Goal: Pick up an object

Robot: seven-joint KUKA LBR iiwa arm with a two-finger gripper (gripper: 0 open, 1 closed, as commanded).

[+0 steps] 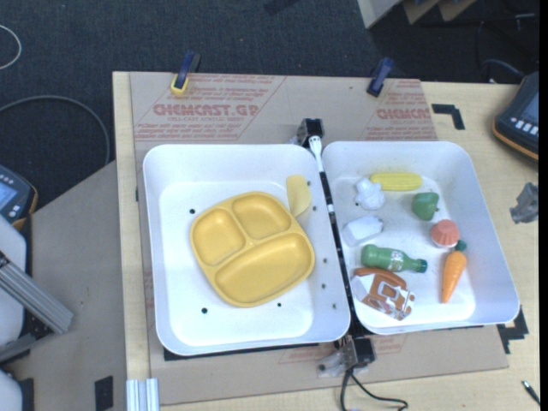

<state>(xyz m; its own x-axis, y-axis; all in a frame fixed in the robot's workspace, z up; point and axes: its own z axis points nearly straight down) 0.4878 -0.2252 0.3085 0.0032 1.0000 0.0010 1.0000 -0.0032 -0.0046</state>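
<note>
A grey pincer [524, 204] pokes in at the right edge, just outside the right bin [488, 229], and whether it is apart or together cannot be told. That bin holds a carrot [452, 276], green bottle [392, 259] and corn cob [396, 181]; the left bin [163, 229] a yellow divided plate [251, 247]. Red "CHEMCAST GP" lettering [205, 109] marks the tabletop [128, 127]

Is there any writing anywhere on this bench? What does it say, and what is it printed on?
"CHEMCAST GP", red, on the brown sheet behind the left bin; fine print around it is too small to read.
The same red print repeats behind the right bin, too blurred to read for certain.
Green bottle: label too small to read.
Orange-and-white packet: bold marks, not legible.
</note>
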